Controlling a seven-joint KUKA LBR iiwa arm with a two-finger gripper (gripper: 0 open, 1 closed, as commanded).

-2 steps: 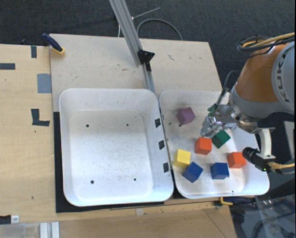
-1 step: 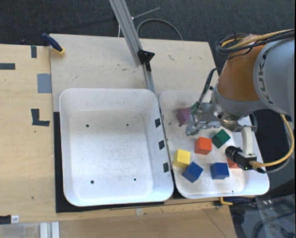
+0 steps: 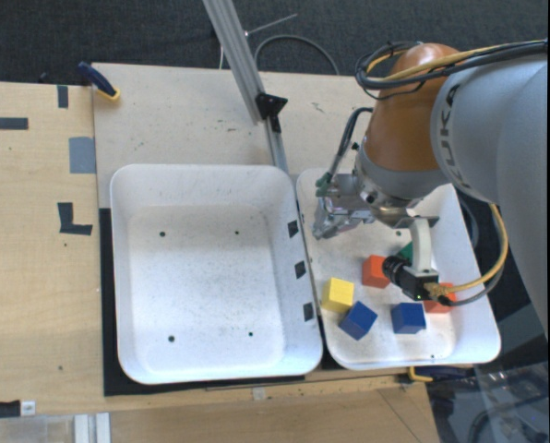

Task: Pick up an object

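Observation:
My gripper (image 3: 329,224) hangs over the upper left part of the right bin (image 3: 473,340), close to the wall shared with the left bin. Nothing shows in its grasp. Below it lie a yellow cube (image 3: 340,293), a blue cube (image 3: 357,321) and a second blue cube (image 3: 408,317). An orange block (image 3: 376,271) sits to the lower right of the gripper. A green piece (image 3: 406,250) is partly hidden by the arm's fittings. The blocks all rest on the bin floor, apart from the gripper.
The left bin (image 3: 127,247) stands beside the right one. A metal pole (image 3: 243,53) slants down to the bins' shared back corner. The arm's bulk (image 3: 423,127) covers the right bin's back. A black cable fitting (image 3: 409,280) hangs by the orange block.

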